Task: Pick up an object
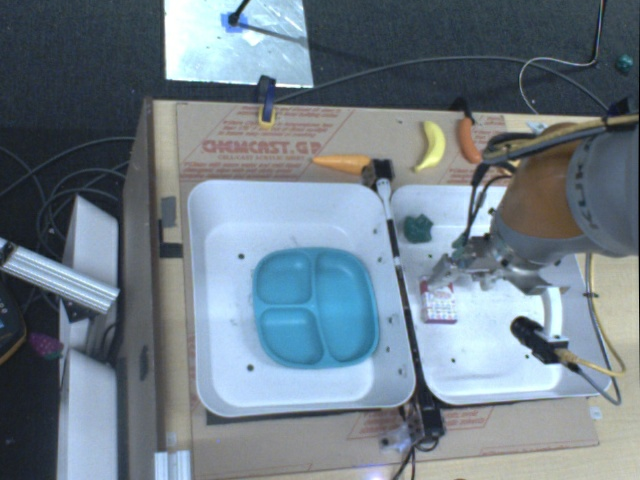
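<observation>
camera view: gripper (447, 271) is hovering just above a small pink-and-white packet (439, 304) in the right bin (500, 373); cannot tell its state. packet is looking light, flat, probably slippery; pinching across its short edges seems best.

Cardboard sheet (270, 138): red print ran along its edge at the 12 o'clock side of the left bin (215, 208), the large line reading roughly "CHEMCAST GP".
Smaller red lines around it: too small to read.
Small packet (439, 303) in the right bin (480, 383): pink and white print, illegible.
</observation>
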You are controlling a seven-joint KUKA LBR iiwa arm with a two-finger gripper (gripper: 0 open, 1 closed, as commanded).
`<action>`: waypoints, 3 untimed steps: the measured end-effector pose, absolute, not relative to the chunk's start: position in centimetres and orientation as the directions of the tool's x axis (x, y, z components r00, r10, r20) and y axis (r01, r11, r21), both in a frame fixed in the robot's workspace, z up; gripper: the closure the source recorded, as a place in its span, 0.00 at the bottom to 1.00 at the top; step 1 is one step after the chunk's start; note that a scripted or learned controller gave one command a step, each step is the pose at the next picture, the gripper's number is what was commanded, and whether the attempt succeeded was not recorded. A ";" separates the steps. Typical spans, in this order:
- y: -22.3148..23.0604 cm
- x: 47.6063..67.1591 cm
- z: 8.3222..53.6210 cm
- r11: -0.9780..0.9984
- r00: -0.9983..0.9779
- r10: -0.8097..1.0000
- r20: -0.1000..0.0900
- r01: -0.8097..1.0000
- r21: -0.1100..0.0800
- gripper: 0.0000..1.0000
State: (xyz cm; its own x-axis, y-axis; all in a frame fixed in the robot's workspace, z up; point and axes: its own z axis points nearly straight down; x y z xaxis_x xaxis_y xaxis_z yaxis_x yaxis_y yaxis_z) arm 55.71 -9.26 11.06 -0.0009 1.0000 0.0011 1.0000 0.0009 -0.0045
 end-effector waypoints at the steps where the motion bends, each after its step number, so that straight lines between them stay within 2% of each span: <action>1: -8.8 62.7 8.4 0.004 -0.004 1.000 0.000 1.000 0.002 0.00; 2: -9.4 65.8 8.1 0.013 -0.012 1.000 0.013 0.998 -0.064 0.00; 3: -8.4 60.9 8.4 0.001 -0.001 1.000 0.000 1.000 0.000 0.00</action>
State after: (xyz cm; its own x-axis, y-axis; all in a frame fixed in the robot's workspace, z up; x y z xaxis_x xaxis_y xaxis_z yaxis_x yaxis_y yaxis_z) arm 60.94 -8.38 8.44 -0.0012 1.0000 0.0002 1.0000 0.0012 0.0003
